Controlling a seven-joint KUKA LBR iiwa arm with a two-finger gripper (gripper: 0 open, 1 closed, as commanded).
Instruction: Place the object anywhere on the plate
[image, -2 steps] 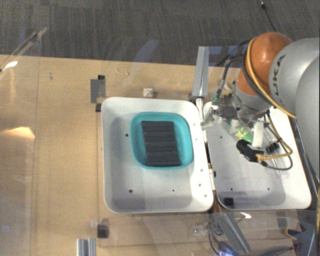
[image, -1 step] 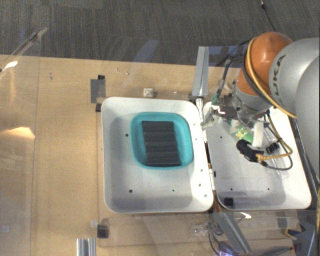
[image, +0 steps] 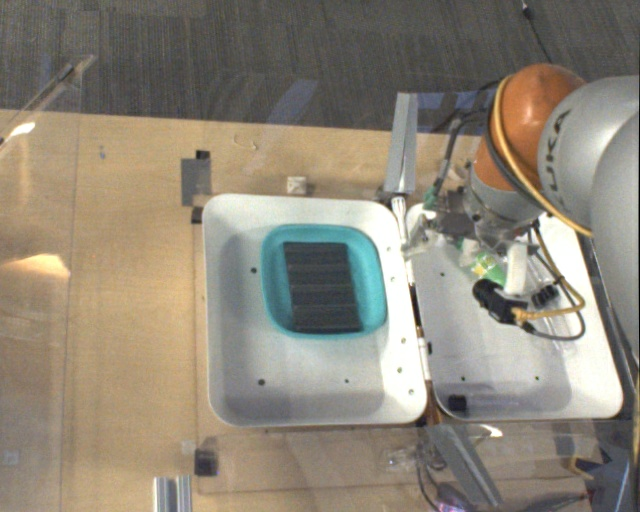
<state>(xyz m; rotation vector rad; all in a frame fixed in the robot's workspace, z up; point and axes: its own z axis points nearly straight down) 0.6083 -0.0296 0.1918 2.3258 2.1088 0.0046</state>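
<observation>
Claw (image: 488, 262) low in the right bin (image: 560, 390), grip state cannot be told; small green object (image: 487, 266) beneath it appears light, best pinched across its middle; teal plate (image: 323, 281) centre frame

The table (image: 110, 330) looks like pale wood under a glossy clear sheet that throws bright glare patches. Both bins, left (image: 230, 385) and right (image: 580, 395), look like smooth white plastic with a soft sheen. The teal plate (image: 374, 280) seems glossy plastic, with a dark, ribbed, matt centre. The arm (image: 600, 150) has a smooth grey shell and a shiny orange band (image: 530, 105). Beyond lies rough grey carpet (image: 250, 50).
</observation>
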